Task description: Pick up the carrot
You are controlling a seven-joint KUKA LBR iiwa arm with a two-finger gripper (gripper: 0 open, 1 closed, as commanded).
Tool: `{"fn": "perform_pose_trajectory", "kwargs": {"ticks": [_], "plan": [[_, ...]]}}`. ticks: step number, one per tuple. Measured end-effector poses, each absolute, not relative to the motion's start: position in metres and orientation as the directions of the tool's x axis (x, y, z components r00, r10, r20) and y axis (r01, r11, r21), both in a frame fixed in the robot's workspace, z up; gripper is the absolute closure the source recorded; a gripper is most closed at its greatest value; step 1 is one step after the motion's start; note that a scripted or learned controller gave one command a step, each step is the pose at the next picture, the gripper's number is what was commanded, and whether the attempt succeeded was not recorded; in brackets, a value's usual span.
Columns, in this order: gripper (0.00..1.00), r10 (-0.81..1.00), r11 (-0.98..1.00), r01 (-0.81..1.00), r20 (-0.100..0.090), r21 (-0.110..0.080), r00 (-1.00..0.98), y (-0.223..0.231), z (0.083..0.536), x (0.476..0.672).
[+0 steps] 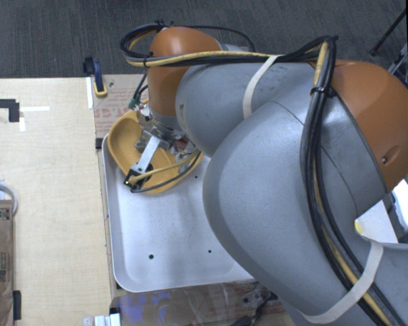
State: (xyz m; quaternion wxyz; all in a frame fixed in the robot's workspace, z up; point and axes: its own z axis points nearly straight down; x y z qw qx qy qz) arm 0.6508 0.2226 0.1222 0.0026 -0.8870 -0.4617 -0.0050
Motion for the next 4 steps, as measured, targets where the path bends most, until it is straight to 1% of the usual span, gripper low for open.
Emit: {"fn": "perform_pose_trajectory", "kwargs": {"ticks": [1,2,3,4], "plan": [[0.00,0.741,-0.672,0.741,-0.003,0.000,0.672,0.158,0.214,0.659],[1.00,0.743,-0.669,0.743,-0.009,-0.003,0.669,0.158,0.221,0.658],[1.00,0.515,-0.857,0.515,-0.003,-0.001,0.857,0.227,0.136,0.635],[0.00,0.516,-0.857,0.516,-0.003,0.000,0.857,0.227,0.136,0.635]]}}
